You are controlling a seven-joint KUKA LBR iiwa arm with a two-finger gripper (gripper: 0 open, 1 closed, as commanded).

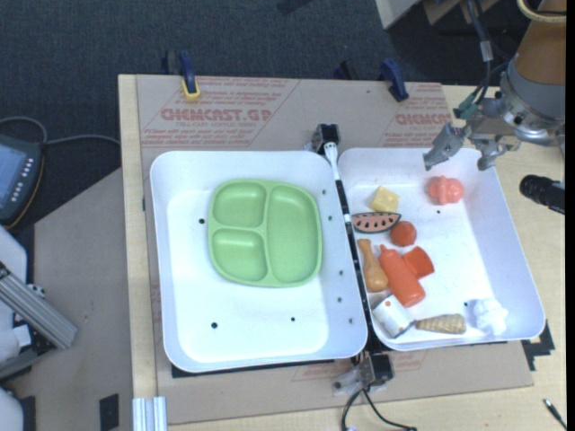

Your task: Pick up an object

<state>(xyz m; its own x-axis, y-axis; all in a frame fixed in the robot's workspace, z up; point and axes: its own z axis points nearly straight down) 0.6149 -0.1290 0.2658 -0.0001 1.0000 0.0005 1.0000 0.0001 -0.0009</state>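
Observation:
My gripper (464, 153) hangs over the far edge of the right bin (512, 241), its two fingers spread apart and open with nothing between them. Just below it lies a pink lumpy toy (445, 189). Further in sit a yellow cheese wedge (385, 198), a watermelon slice (375, 222), a red tomato (403, 233), an orange carrot-like piece (402, 277), a red block (420, 261) and a tan drumstick (371, 266). Near the front are an ice-cream cone (440, 324), a white cup (390, 316) and a crumpled white piece (488, 313).
The left bin (180, 312) holds a green divided plate (266, 233). A black divider bar (341, 214) runs between the bins. Blue clamps (393, 77) grip the bench's far edge. The arm's orange band (545, 52) rises at the upper right.

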